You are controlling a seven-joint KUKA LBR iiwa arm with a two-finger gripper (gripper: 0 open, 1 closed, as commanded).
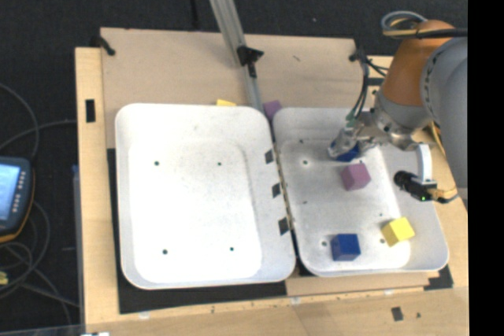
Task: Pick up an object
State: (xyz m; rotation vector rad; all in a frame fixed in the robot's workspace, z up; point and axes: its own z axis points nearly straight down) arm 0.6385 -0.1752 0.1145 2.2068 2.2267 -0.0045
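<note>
Two shallow white bins side by side on a pale wooden worktop (197, 59), seen from above at a slant. Left bin (134, 169) the larger, its floor marked with a few dark dots. Right bin (315, 130) holding three loose blocks and the working end of the arm.

Grey arm with an orange band (409, 75) reaching in from the right, bent down over the far part of the right bin. Jaws (346, 147) low over the bin floor, just far-left of a purple block (355, 175). Something small and blue (349, 154) visible right at the tips, touching or nearly touching them; too blurred to tell whether gripped or merely lying beneath. State of the jaws, open or closed: cannot tell.

Purple block near the bin's middle, just beside the jaws on their near side. Dark blue block (345, 246) at the near edge of the right bin, well apart from the jaws. Yellow block (398, 230) to its right, near the bin's near-right corner.

Behind the bins, on the worktop: a small yellow piece (227, 102) at the far rim of the left bin, a small purple piece (272, 108) at the gap between the two bins. Slanted metal rail (224, 0) running from the far side down toward that gap. Handheld screen unit (14, 197) off the worktop at the far left, with cables on dark floor.
</note>
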